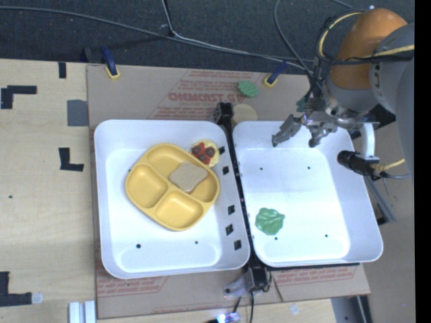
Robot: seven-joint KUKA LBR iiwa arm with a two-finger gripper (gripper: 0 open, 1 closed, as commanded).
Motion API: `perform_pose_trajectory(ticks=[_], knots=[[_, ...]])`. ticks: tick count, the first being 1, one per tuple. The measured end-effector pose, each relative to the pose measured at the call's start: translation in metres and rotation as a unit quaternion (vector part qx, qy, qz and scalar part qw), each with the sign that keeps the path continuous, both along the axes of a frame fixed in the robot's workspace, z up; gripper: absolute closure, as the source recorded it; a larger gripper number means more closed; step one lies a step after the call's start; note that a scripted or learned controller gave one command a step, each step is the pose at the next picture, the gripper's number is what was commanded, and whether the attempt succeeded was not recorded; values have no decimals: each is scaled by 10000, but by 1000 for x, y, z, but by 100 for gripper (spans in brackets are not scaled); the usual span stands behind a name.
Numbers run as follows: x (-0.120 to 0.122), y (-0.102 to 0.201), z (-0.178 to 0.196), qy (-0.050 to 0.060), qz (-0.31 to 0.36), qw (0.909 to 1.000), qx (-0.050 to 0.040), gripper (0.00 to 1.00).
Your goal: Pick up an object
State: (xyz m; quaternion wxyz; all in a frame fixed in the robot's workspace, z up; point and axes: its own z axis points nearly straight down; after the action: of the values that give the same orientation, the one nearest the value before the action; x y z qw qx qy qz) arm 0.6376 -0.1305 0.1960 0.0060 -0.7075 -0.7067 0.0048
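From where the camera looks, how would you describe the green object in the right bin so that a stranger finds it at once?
Start at the right bin, the one under the gripper. Look to its near left corner, close to the divider between the two bins. There lies the green leafy piece, small, crinkled and flat; it lies alone on the white floor, while the yellow plate and the other food sit in the left bin.

Left bin (114,247): yellow divided plate (172,186), bread slice (188,175) on it. Right bin (350,241): green leaf (269,221). End effector (297,134) spread open above the right bin's far edge, nothing held.
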Motion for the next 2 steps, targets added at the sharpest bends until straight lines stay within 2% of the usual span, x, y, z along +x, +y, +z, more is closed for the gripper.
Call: perform_pose_trajectory(ticks=[1,2], knots=[[3,0,8,-69,15,10000,-9,0],[-6,5,-51,-45,14,10000,-11,0]])
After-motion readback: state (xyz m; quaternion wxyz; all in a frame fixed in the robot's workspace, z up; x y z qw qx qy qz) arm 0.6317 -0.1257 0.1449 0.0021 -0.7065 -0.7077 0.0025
